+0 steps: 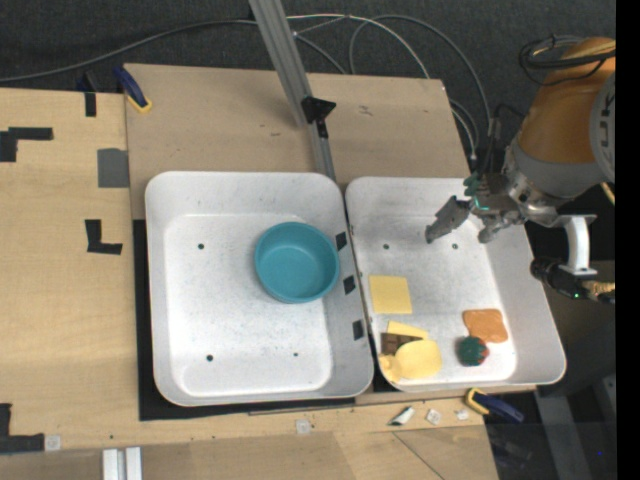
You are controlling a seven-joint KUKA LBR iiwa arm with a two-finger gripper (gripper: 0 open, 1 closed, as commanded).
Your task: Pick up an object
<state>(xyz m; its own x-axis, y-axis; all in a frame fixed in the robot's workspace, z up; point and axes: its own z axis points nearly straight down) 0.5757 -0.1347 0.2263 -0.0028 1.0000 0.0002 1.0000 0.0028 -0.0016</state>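
Pincer (465, 225) is seen spread open with nothing between its fingers, above the far part of the right bin (530, 298). A yellow square (390, 294) is seen lying nearer, mid-bin.

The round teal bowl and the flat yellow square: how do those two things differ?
The round teal bowl sits in the left white bin; the flat yellow square lies in the right white bin. The bowl is plainly larger, deep and hollow; the square is thin and flat. The bowl sits alone, while the square has other small items near it. Both rest on a bin floor, apart from the gripper.
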